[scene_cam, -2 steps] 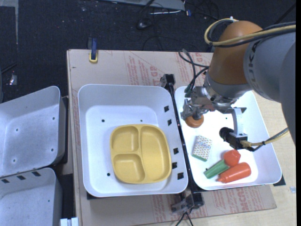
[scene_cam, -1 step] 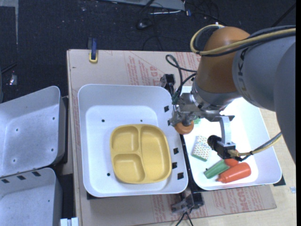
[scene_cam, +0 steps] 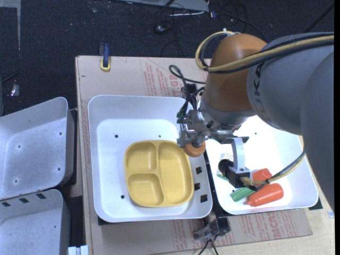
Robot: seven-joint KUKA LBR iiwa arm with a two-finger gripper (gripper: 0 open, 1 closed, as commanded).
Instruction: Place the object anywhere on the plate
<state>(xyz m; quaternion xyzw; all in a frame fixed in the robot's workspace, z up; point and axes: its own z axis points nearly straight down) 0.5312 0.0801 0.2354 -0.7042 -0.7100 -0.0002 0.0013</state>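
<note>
Gripping a small orange object (scene_cam: 194, 149), the jaws (narrowly set) hover beside the plate (scene_cam: 158, 173).

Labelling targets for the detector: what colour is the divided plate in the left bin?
Pale yellow, plain, seen in the camera view: plate.
</note>
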